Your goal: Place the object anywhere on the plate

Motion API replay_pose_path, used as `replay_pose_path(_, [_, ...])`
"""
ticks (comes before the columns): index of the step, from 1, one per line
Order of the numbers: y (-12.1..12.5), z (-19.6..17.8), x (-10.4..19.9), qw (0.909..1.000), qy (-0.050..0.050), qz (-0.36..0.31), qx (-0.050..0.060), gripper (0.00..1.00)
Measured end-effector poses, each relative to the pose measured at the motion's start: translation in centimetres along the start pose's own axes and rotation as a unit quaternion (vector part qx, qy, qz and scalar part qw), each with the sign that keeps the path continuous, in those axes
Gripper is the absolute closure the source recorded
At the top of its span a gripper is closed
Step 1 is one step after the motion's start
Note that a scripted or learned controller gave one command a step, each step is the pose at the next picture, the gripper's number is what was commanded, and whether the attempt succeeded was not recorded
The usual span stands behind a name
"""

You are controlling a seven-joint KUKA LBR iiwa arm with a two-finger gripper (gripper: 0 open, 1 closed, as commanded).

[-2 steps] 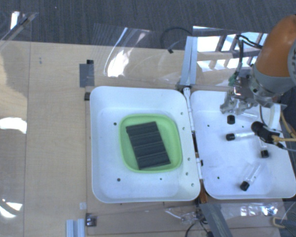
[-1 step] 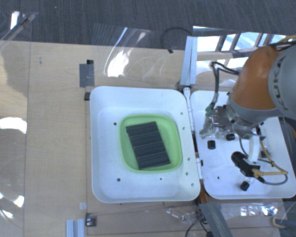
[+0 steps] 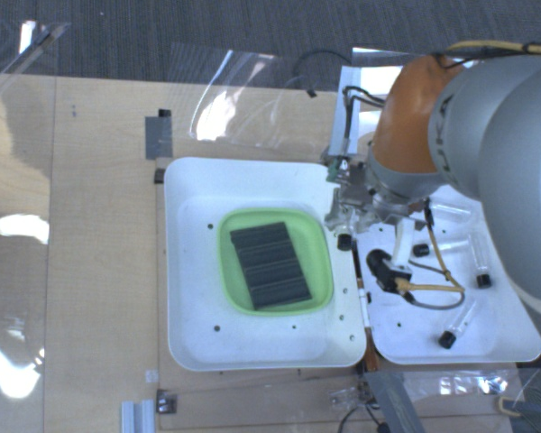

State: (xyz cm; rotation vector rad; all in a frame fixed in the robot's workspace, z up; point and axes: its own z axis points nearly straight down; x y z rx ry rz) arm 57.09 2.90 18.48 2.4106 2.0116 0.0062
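A dark block [image 3: 270, 264] lay flat on the green plate [image 3: 320, 269] in the left bin [image 3: 185, 269]. The gripper [image 3: 345, 207] hung right of it; I could not tell its jaw state.

A dark grey ribbed block [image 3: 270, 265] lies flat, slightly angled, on the green plate [image 3: 319, 264].

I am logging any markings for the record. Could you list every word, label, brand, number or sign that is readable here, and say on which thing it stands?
None: no readable text stands anywhere in the camera view.
Dark ridged block on the green plate: ridges, no letters.
Arm's orange band: plain.
White bins: unmarked.
Small grey tab on the bench: too small to tell if it is marked.
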Motion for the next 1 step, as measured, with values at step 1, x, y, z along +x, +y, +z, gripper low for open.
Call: replay_pose_path(1, [0.01,-0.01,-0.02,1.0000,0.000,0.000,0.000,0.00])
